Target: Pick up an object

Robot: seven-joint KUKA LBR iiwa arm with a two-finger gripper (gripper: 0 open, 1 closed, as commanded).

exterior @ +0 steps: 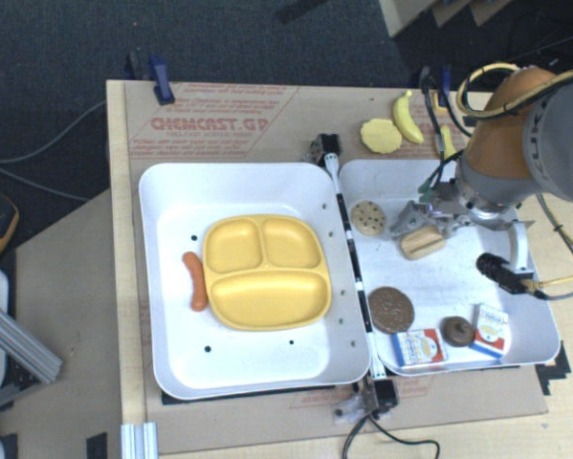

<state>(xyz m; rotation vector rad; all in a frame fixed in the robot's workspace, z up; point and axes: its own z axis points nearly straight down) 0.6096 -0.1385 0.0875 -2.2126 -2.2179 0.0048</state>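
Note:
My gripper hangs low over the upper middle of the right bin. Directly under and in front of it lies a tan bread-like block, partly covered by the gripper from above. Whether the block is gripped is hidden from this angle. A chocolate-chip cookie lies just left of the gripper, near the bin's left wall. The grey arm with its orange band comes in from the upper right.
The right bin also holds a brown patty, a small carton, a chocolate donut and a second carton. The left bin holds a yellow divided plate and a sausage. A banana and a yellow slice lie on the bench behind.

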